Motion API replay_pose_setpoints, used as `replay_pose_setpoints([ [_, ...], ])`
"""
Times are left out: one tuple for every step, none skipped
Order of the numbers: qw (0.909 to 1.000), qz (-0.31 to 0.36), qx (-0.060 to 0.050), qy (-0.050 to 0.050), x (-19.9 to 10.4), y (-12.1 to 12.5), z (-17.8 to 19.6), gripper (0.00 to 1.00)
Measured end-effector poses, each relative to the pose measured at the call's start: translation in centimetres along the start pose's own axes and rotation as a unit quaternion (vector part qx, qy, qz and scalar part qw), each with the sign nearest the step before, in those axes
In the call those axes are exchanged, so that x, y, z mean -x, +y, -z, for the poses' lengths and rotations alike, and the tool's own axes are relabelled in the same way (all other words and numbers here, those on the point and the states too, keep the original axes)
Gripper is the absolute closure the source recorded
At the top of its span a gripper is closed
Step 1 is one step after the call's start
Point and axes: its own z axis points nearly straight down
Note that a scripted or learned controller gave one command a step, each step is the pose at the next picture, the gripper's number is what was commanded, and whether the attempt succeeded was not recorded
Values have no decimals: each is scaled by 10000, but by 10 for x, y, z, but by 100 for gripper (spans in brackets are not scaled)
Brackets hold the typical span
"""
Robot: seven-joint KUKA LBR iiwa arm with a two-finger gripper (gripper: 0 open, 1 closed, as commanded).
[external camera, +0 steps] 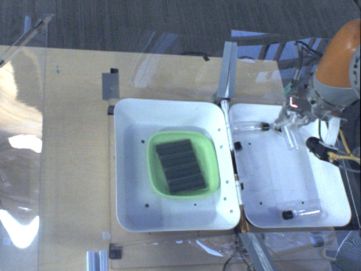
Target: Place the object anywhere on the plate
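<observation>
A dark grey ribbed rectangular block [180,166] lies tilted on the square lime-green plastic plate [211,158], which sits in the shallow white left bin [130,168] at the centre of the frame. At the upper right, the grey arm with its orange band [338,61] reaches over the white right bin [271,174], its clear-fingered gripper [287,130] near that bin's upper edge. Whether the fingers are spread or closed I cannot tell; nothing shows between them.

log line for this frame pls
arm: over right bin | object: dark ridged block on green plate in left bin | jaws: unclear
</observation>
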Motion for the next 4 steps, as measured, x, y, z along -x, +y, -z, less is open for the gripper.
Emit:
replay_pose_setpoints([
  [9985,549,-21,15,-119,-79,-13,100],
  [9985,544,-21,16,-118,-79,-13,0],
  [10000,6,-6,6,-63,-27,-13,0],
  [9985,552,5,0,32,-15,21,0],
])
